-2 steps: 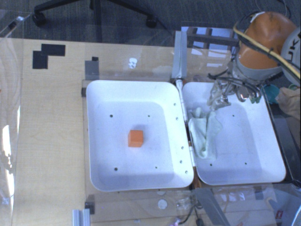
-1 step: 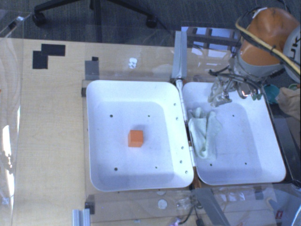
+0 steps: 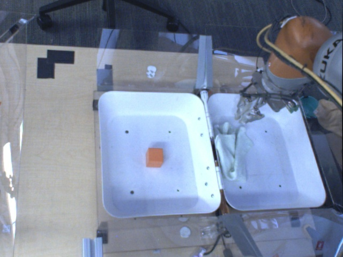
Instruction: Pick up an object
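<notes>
A small orange cube lies near the middle of the left bin. A pale green cloth lies crumpled along the left side of the right bin, close to the divider. My gripper hangs over the upper left part of the right bin, directly above the cloth's top end. A narrow part of the cloth rises toward the gripper, and whether they touch is unclear. The grey arm with its orange band comes in from the upper right.
A metal bracket stands behind the gap between the bins. Cables loop around the wrist. A teal object sits at the right bin's far right rim. The wooden bench stretches to the left.
</notes>
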Action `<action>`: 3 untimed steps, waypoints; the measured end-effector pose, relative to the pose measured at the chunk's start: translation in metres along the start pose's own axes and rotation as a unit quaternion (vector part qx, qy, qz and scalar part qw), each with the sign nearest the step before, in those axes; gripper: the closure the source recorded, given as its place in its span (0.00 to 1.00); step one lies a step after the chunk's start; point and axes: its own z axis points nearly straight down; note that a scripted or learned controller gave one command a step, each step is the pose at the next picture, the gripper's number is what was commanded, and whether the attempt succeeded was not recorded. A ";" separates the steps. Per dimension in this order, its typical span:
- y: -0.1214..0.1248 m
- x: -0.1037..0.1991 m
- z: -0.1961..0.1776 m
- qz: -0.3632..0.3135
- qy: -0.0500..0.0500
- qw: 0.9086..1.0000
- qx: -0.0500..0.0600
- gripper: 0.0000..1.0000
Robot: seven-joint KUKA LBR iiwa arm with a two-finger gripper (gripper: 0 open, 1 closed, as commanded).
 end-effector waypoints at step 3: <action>-0.002 -0.012 -0.045 0.003 -0.019 1.000 0.008 1.00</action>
